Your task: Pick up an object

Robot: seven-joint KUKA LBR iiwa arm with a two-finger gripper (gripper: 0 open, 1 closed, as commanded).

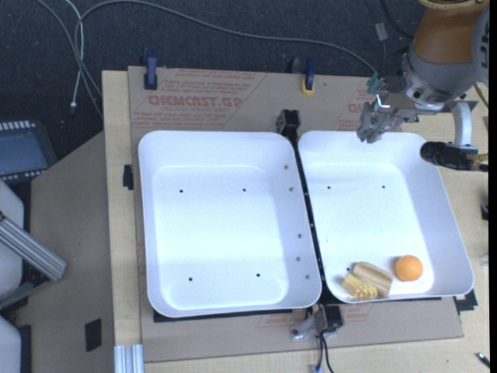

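An orange ball [408,268] lies near the front right corner of the right bin [373,208]. Just to its left are a tan bread-like piece [373,273] and a small yellow corn cob [359,286], touching each other. My gripper [375,128] hangs over the back rim of the right bin, far from all three objects. Nothing shows between its fingers.
The left bin [221,224] sits beside the right one on a brown board [233,95]. Two blue clamps [150,67] hold the board's back edge. A black bracket [288,120] sits between the bins at the back. Cables run across the dark floor behind.
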